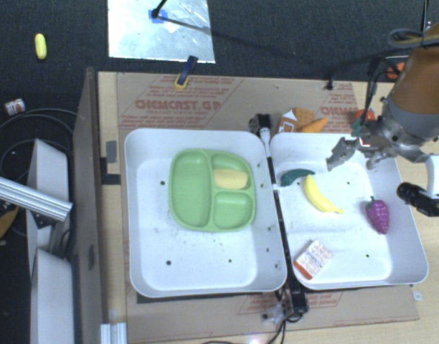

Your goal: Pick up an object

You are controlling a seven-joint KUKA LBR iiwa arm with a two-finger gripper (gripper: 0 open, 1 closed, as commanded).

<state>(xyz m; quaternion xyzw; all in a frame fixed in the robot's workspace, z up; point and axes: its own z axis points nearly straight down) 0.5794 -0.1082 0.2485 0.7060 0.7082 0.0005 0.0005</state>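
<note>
The brown board (pixel 227 95) that lines the surface under the two bins carries the red word "CHEMCAST GP", printed more than once and upside down from this viewpoint; the lettering along the near edge is too cut off to read. The small packet (pixel 312 259) in the right bin (pixel 402 264) has red and white print that is too small to make out. That packet lies near the bin's front edge, tilted. In the same bin a yellow banana (pixel 319 195), curved and smooth, lies near the middle, with a dark green piece (pixel 297 175) just beside its upper end, and a purple bunch of grapes (pixel 378 215) sits well to its right. In the left bin (pixel 151 264) a light green divided plate (pixel 209 190) holds a pale yellow block (pixel 230 179) in its upper right compartment. The gripper (pixel 357 153) hangs over the back part of the right bin, above and to the right of the banana and apart from it; its jaws stand spread, with nothing between them. An orange carrot-like thing (pixel 314 125) lies on the board behind the right bin.
</note>
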